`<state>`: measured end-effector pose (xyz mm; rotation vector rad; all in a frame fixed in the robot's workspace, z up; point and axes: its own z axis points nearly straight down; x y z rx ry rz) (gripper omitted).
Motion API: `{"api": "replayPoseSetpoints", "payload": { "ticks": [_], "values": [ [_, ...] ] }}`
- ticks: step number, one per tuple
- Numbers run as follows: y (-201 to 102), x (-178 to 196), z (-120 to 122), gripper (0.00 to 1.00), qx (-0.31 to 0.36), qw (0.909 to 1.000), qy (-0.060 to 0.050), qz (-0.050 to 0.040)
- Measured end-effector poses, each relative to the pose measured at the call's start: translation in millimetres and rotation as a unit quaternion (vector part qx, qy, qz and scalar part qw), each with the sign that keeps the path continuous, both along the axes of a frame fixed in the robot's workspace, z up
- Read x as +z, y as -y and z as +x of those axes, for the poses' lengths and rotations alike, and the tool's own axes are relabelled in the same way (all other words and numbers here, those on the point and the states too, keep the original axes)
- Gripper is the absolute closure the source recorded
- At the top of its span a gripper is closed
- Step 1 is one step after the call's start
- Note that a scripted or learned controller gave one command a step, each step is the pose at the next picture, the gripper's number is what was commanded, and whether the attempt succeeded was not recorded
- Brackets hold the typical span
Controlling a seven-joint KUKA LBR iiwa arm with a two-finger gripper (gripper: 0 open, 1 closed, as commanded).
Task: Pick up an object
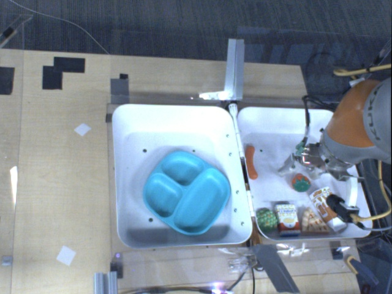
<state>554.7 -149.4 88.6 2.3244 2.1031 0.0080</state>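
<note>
The gripper (301, 162) hangs just above the green ball (300, 183) in the right bin (269, 124); I cannot tell its jaw state. Left of the ball lies an orange stick (250, 162); snack packets (286, 217) crowd below it.

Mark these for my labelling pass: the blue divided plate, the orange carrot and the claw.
blue divided plate (187, 192), camera view, its middle ridge.
orange carrot (250, 162), camera view, mid-length.
claw (300, 162), camera view, between its fingertips.
</note>
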Motion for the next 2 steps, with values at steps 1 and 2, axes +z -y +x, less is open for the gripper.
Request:
{"api": "replayPoseSetpoints", "payload": {
  "ticks": [1, 2],
  "values": [
    [0, 13, 3, 1.0, 0.001, 1.0, 0.004, -0.001],
    [-42, 131, 35, 1.0, -0.104, 0.9945, -0.002, 0.001]
  ]
}}
